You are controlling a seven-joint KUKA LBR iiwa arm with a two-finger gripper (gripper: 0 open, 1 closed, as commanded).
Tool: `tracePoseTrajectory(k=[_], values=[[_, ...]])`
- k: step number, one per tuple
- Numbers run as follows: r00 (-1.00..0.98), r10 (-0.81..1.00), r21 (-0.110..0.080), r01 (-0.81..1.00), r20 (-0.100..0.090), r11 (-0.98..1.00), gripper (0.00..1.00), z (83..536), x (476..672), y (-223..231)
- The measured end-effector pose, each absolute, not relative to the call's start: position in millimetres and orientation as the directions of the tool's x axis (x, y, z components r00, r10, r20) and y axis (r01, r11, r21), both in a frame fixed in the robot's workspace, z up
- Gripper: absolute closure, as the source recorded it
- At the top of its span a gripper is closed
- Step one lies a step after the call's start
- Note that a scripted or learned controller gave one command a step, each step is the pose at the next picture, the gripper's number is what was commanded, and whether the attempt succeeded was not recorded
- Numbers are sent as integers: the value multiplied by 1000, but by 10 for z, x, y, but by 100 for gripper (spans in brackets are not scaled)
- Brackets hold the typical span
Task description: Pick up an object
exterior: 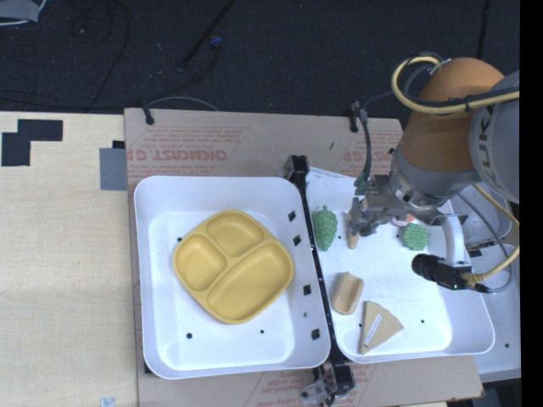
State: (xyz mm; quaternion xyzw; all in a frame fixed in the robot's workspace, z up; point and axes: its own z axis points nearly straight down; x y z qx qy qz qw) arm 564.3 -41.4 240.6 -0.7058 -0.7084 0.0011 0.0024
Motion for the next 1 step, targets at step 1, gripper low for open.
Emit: tracePoseTrajectory(k=[1], values=[[-4, 1000, -6, 1000, 2, 4, 100, 2270, 5539, 81]])
